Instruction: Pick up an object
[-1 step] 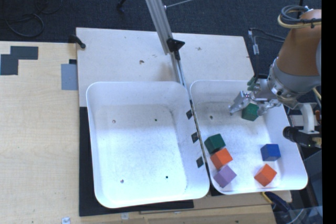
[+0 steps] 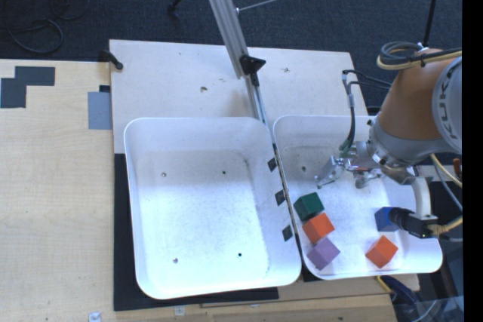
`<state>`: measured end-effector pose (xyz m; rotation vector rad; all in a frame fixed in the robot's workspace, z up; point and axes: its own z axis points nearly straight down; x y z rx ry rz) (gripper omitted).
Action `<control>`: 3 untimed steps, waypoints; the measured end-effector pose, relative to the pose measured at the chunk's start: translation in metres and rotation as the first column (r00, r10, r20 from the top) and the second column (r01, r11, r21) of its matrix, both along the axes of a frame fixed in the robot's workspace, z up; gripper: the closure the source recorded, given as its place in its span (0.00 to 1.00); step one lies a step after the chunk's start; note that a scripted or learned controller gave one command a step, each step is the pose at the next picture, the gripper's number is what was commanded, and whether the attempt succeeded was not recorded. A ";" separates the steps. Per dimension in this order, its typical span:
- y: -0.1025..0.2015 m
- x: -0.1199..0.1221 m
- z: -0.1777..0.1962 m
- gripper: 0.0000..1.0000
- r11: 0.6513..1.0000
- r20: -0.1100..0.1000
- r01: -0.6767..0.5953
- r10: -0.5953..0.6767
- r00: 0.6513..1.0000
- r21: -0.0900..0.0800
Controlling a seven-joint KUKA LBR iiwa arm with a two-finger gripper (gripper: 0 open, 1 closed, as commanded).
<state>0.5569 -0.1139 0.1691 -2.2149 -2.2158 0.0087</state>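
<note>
In the right bin (image 2: 423,264), nearest, sit a purple cube (image 2: 324,253) and an orange cube (image 2: 382,251), each turned corner-on. Farther back, a red-orange cube (image 2: 318,227) touches a green cube (image 2: 308,205); a blue cube (image 2: 387,219) lies at right. Beyond them the tool (image 2: 330,176) hangs over the bin floor, grasping nothing; whether it is released or clenched I cannot tell.

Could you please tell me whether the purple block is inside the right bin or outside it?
Inside: the purple block lies on the right bin's floor, by its near-left corner.
</note>
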 end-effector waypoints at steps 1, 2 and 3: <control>-0.003 0.002 0.014 1.00 1.000 0.007 0.004 -0.004 1.000 -0.001; 0.010 0.039 -0.022 1.00 1.000 0.008 -0.001 0.001 1.000 -0.002; 0.009 0.038 -0.020 0.00 1.000 0.008 0.000 0.000 1.000 -0.002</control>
